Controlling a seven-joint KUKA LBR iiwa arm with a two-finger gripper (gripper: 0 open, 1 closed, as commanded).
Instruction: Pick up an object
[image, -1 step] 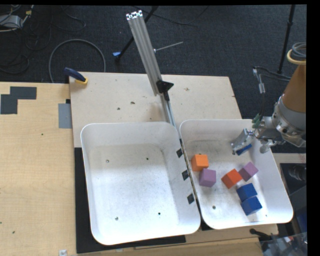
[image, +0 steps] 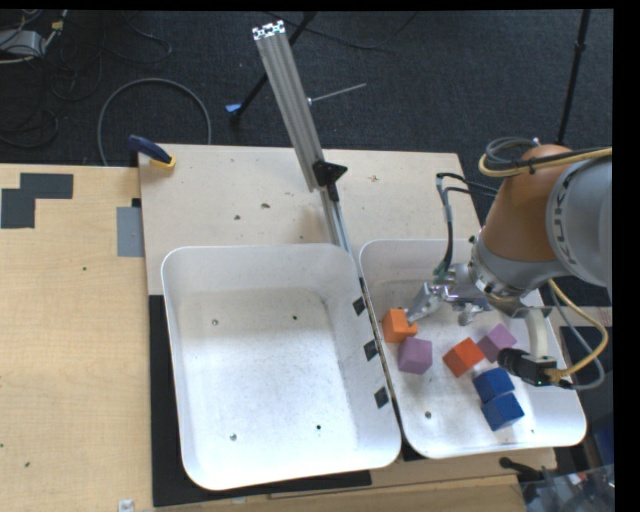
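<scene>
Two orange blocks (image: 400, 323), two purple (image: 415, 354), two blue (image: 497, 397); hand (image: 443, 297) grip unclear.

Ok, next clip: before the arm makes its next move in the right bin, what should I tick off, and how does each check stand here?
1. Targets available: ok. The right bin holds an orange block, a purple block, a second orange block, a second purple block and two blue blocks.
2. Claw over that bin: ok, above its upper part.
3. Nearest block: ok, the first orange block lies just left of the claw.
4. Block between the claw's tips: cannot tell, too small and blurred.
5. Room around that block: not ok, it sits against the bin's left wall.
</scene>
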